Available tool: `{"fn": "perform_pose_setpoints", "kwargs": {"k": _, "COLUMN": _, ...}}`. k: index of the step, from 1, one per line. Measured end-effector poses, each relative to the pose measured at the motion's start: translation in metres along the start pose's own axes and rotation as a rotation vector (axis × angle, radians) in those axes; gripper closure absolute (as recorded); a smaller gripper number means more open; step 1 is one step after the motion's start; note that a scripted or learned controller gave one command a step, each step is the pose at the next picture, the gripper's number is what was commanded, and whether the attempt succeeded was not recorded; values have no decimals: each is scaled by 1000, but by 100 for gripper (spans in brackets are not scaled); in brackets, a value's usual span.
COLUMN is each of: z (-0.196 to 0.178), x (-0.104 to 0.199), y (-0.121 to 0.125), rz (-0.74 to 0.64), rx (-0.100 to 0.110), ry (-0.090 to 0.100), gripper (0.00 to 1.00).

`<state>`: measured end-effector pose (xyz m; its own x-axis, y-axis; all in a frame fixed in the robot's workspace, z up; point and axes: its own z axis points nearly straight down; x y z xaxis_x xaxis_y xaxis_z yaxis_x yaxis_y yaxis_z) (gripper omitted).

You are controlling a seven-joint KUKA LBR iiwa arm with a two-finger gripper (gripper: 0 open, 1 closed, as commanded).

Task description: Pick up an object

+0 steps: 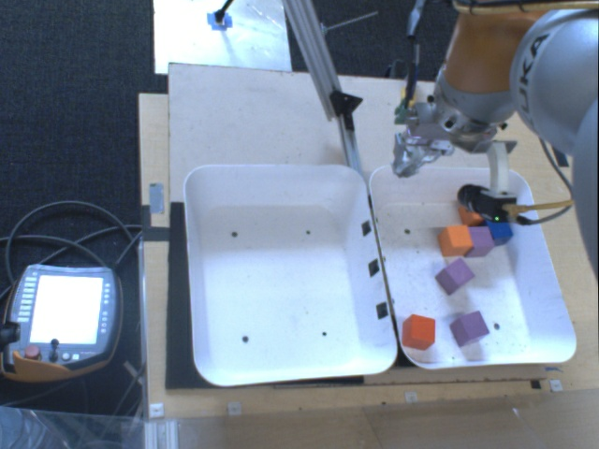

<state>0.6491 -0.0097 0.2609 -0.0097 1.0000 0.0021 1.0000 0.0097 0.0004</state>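
Note:
My gripper hangs over the far left corner of the right bin, with nothing visibly between its fingers. Several small blocks lie in that bin. An orange block sits against a purple one, with a blue block just behind them. Another purple block lies in the middle. Near the front, an orange block and a purple block sit apart. All of them lie to the right of and nearer than the gripper.
The left bin stands beside the right one, sharing a raised divider rim. A slanted metal pole crosses behind the bins. A teach pendant with its cable lies off the bench at the left.

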Motion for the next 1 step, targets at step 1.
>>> {"fn": "perform_pose_setpoints", "kwargs": {"k": 1, "z": 8, "x": 50, "y": -12, "rz": 0, "rx": 1, "ry": 0, "gripper": 100}}
